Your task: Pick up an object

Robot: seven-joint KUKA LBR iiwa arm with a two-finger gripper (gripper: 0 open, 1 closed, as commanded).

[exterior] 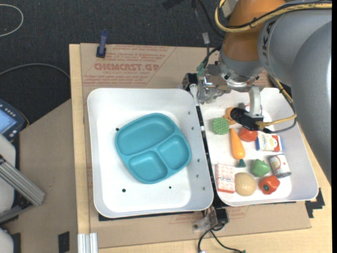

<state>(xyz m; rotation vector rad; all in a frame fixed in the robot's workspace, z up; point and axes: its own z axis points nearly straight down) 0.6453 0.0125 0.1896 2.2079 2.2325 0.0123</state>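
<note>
camera view: grey arm with a glossy orange band (pixel 247 9) reaches in from the right. its gripper (pixel 209 90) sits over the far edge where the two bins meet, above the right bin's far-left corner; can't tell if it's spread or closed up, nothing seen held.

left shallow white plastic bin (pixel 97 141): one smooth teal plastic plate with three compartments (pixel 152 147), rounded-square shape, lying flat near the middle.

right shallow white plastic bin (pixel 304 165): a cluster of small toy foods, all resting on the bin floor.
- knobbly green ball (pixel 221 125), far left of the cluster, nearest the gripper
- smooth orange tapered carrot (pixel 237 144), just right of the ball, lying near-to-far
- red rounded piece (pixel 247 135), touching the carrot's far end
- white carton with red print (pixel 268 142), right of that
- small can with a red-and-white label (pixel 279 165), tilted, near the right wall
- glossy green pepper (pixel 259 167), beside the can
- red pepper (pixel 269 185), near edge
- beige matte oval potato (pixel 245 184), between the red pepper and a flat white-and-red box (pixel 225 177)

bins rest on a brown cardboard sheet with red lettering (pixel 131 62).
</note>
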